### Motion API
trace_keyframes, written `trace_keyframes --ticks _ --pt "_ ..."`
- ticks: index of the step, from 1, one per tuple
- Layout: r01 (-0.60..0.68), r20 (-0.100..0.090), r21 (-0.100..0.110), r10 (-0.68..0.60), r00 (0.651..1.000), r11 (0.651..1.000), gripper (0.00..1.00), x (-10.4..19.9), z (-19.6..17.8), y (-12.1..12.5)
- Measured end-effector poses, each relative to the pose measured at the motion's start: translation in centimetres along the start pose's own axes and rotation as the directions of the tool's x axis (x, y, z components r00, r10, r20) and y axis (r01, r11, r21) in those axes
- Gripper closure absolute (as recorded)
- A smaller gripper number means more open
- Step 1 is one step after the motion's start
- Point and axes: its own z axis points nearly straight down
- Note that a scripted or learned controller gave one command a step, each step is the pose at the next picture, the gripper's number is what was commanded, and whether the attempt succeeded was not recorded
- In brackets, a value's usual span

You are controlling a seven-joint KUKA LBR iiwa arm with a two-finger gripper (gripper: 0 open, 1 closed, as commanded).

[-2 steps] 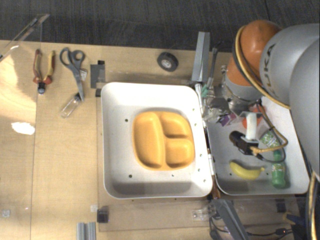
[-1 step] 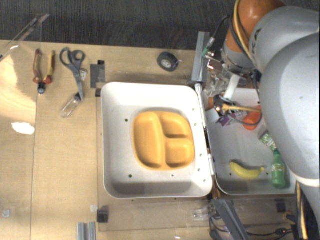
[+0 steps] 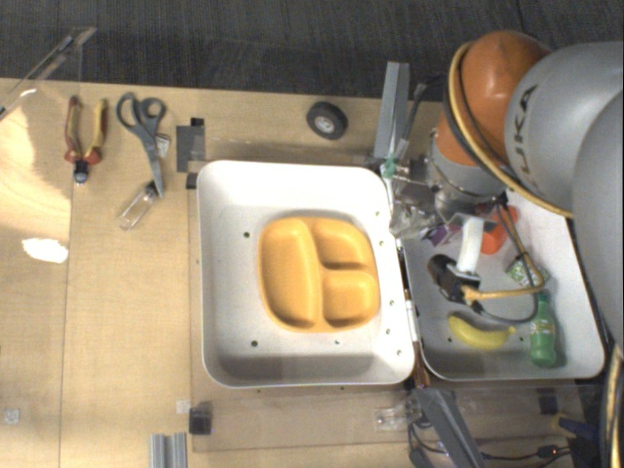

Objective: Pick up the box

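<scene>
Grey metal with an orange band, the arm [image 3: 556, 96] fills the upper right of the camera view and reaches down over the far left corner of the right bin [image 3: 585, 359]. Its gripper [image 3: 421, 213] sits low at that corner, close against the wall shared with the left bin [image 3: 224, 261]. The metal parts there blur together, so it cannot be told whether the gripper is spread or closed, and nothing can be seen held in it. The right bin holds a clutter of small things. A white oblong item [image 3: 471, 245] stands tilted just to the right of the gripper, with a purple scrap [image 3: 439, 232] on its left and an orange-red piece [image 3: 492, 239] touching its right side. That white item is the only box-like shape in view, though whether it is truly the box cannot be told from this slant. Nearer the camera lie a black object [image 3: 447, 276], a banana [image 3: 480, 333] along the near wall, and a green bottle [image 3: 542, 334] at the banana's right end. A thin yellowish cord [image 3: 507, 291] loops between them. The left bin carries a yellow divided tray [image 3: 317, 271] at its middle, with one long compartment and two smaller ones. On the wooden bench [image 3: 97, 359] well to the left of both bins rest scissors [image 3: 146, 130] and red-handled pliers [image 3: 83, 135]. A black roll [image 3: 327, 119] lies just beyond the left bin's far edge.
</scene>
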Motion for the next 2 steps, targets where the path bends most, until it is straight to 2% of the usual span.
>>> trace_keyframes --ticks 1,2 --pt "-0.038 0.001 -0.001 0.038 0.999 0.999 1.0 -4.5 -7.9 6.8" --pt "0.213 0.001 0.001 -0.213 0.977 0.977 1.0 -6.9 3.2 5.8"
